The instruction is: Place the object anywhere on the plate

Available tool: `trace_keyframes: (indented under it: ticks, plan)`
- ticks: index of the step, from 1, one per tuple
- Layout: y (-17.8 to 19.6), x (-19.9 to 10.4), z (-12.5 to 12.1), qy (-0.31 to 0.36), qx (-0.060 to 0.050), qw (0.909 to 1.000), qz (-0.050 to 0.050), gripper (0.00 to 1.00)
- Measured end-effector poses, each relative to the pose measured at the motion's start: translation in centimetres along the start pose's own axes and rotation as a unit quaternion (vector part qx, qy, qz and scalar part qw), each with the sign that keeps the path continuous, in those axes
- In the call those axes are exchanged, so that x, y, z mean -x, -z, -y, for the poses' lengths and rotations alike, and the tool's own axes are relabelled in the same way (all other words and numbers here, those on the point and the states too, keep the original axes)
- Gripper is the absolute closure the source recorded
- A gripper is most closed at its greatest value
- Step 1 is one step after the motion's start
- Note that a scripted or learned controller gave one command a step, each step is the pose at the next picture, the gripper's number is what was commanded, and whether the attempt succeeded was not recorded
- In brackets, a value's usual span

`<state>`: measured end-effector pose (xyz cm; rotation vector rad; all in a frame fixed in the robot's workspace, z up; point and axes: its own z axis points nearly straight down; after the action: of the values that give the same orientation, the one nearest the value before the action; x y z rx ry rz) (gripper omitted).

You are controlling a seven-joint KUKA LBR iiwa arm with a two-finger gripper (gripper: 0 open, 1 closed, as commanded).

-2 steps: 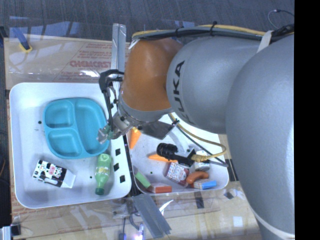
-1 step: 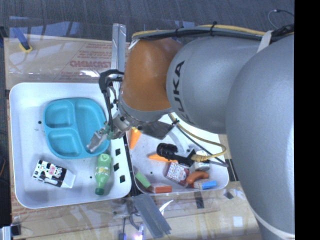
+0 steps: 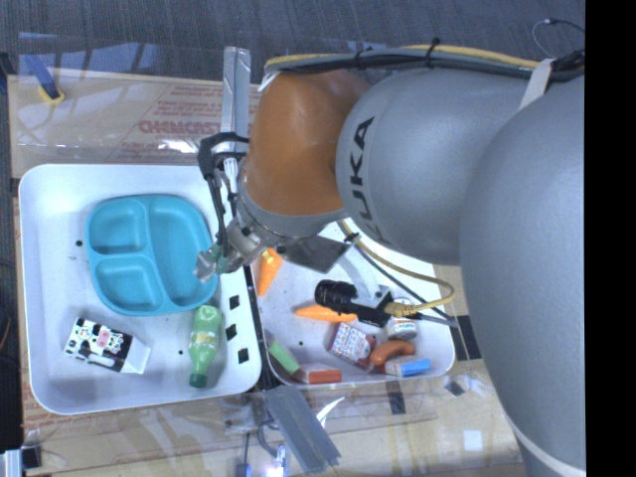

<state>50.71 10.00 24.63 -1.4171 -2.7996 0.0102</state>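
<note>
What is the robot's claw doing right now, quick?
End effector: at the right edge of the blue plate, too small and blurred to tell whether it is open, shut or holding anything.

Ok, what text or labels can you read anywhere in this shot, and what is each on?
"UKA", the visible part of the brand name, on the grey arm.
Red print on the clear sheet behind the bins: too blurred to read.
Patterned card in the left bin: too small to read.

Robotics lab, KUKA arm (image 3: 417, 167), 2 white bins (image 3: 40, 266)
</note>
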Motion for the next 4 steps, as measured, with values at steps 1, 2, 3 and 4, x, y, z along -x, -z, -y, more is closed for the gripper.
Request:
trace_keyframes:
  ticks: [1, 2, 3, 4]
  plan:
    - [0.0, 0.0, 0.0, 0.0, 0.0, 1.0, 0.0, 0.0]
    - [1.0, 0.0, -0.1, 0.003, 0.0, 1.0, 0.0, 1.0]
    - [1.0, 0.0, -0.1, 0.004, 0.0, 1.0, 0.0, 0.0]
    - [2.0, 0.0, -0.1, 0.007, -0.001, 1.0, 0.001, 1.0]
